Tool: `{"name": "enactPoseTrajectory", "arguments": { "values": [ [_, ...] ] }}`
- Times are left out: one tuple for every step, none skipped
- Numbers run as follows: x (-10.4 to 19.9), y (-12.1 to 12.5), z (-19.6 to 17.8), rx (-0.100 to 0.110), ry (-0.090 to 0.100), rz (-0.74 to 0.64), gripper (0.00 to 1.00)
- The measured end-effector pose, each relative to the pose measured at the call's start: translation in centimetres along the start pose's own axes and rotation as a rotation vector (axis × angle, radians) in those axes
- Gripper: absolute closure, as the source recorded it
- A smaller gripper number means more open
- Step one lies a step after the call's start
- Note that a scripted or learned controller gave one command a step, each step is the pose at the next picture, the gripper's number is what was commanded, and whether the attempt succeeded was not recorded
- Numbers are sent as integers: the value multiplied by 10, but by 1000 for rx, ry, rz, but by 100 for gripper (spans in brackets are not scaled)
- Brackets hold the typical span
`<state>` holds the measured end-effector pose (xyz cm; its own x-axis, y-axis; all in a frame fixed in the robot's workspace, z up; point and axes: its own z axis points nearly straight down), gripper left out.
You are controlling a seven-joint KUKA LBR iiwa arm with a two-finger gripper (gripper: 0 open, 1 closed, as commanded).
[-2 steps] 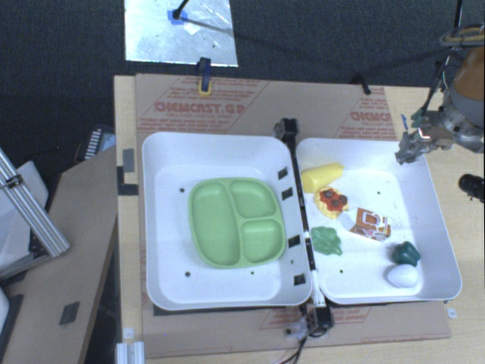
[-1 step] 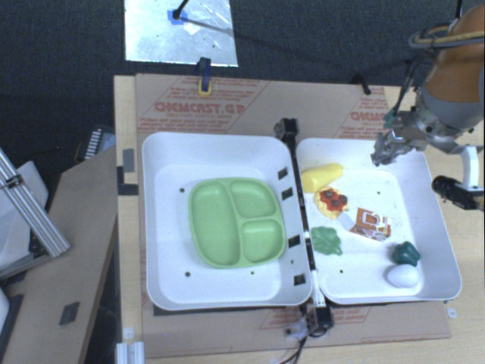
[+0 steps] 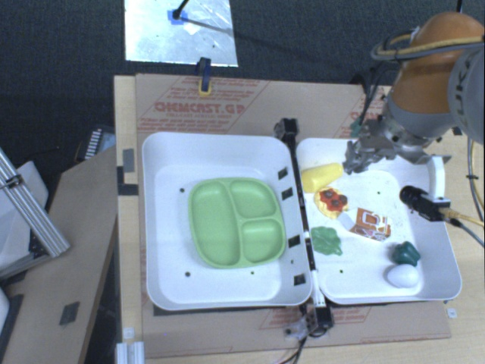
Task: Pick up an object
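The robot's claw (image 3: 356, 160) hangs low over the top part of the right bin (image 3: 447, 275), and I cannot tell if it is open or closed, because it is dark and bunched up from here. Nothing seems to be in it. The closest toy is the yellow piece (image 3: 321, 176), which lies just beside the claw, a little to its left and a bit nearer to me. It is longer than it is wide, and its long way runs mostly left to right, tipped up a bit toward the claw. Its near end almost touches the claw. I think the claw only needs a small move left and down to reach it. Farther off, down from the claw, sit a red toy (image 3: 332, 201), a green leaf (image 3: 326, 240), and a white egg (image 3: 402, 276).
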<state>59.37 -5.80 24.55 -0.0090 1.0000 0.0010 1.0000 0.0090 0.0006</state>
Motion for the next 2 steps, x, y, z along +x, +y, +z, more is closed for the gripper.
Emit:
{"name": "enactPoseTrajectory", "arguments": {
  "values": [
    [59,-6,10,0,0,0,100],
    [101,-25,14,1,1,0,100]
  ]
}}
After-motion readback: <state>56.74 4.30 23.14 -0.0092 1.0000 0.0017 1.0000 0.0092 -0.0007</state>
